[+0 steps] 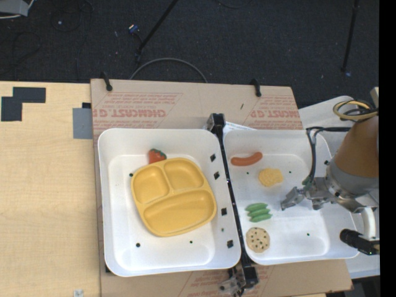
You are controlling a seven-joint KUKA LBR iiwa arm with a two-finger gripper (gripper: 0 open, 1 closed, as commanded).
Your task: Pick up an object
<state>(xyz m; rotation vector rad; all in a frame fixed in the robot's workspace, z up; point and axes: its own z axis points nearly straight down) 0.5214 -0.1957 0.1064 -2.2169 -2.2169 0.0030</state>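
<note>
Even overhead light, soft shadows, slightly grainy, mild blur throughout.

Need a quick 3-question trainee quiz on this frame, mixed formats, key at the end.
1. True or false: the yellow divided plate lies in the left bin.
2. Which item in the right bin is nearest the gripper? A) sausage B) cookie C) yellow round piece
3. Fill in: the green pea pods lie between the yellow round piece and the ____.

Key: 1 true; 2 C; 3 cookie.
</note>
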